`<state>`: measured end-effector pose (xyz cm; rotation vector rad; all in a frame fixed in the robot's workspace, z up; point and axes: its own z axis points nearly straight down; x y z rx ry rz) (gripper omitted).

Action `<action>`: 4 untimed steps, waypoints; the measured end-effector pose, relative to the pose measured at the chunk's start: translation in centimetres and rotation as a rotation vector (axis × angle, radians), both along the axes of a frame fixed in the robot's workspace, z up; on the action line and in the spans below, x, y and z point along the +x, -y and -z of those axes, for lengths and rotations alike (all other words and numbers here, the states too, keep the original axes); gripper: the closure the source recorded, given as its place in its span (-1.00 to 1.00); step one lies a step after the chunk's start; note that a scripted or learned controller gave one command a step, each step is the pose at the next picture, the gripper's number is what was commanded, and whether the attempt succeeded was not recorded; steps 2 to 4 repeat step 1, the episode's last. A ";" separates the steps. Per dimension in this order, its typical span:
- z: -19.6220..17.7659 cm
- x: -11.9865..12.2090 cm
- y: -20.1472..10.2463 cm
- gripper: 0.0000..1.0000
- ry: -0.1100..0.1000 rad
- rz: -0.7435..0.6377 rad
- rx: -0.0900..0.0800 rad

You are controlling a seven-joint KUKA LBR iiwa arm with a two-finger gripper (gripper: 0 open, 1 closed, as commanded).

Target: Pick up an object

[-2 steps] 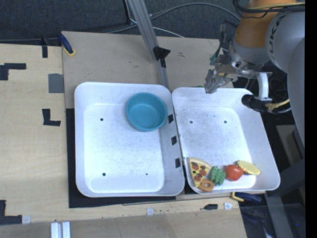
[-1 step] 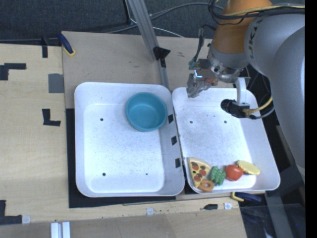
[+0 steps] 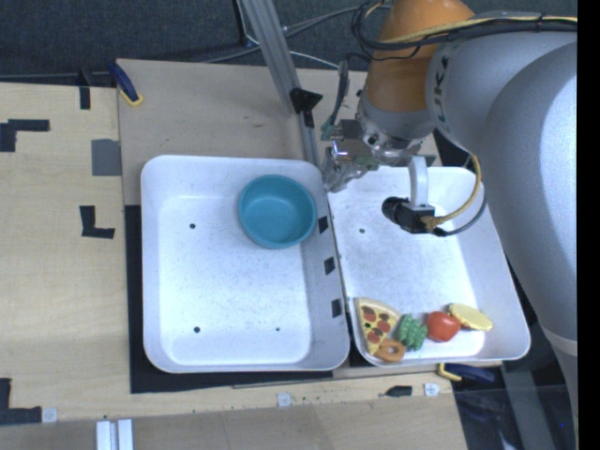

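Likeliest target: round blue plastic bowl (image 3: pixel 277 211), upright at back right of left white bin (image 3: pixel 169 251), just beside divider wall. Judged light, rigid, smooth and slippery; best hold probably pinch over thin rim, near side.

Tool (image 3: pixel 342 169) hangs over back left corner of right white bin (image 3: pixel 487 251), near bowl, nothing visibly in it; open or clenched, cannot tell.

Alternative picks: small toy foods at right bin's front edge: pizza slice (image 3: pixel 376 324), green vegetable (image 3: pixel 411 330), red tomato (image 3: pixel 442 325), yellow piece (image 3: pixel 471 318). Packed close, touching; crowded grasp.

Obstacles: bin wall between tool and bowl; slanted grey metal pole (image 3: pixel 272 45) behind.
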<state>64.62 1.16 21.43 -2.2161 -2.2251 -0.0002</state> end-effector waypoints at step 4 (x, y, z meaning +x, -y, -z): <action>-0.5 -1.4 -4.5 1.00 0.001 0.000 0.000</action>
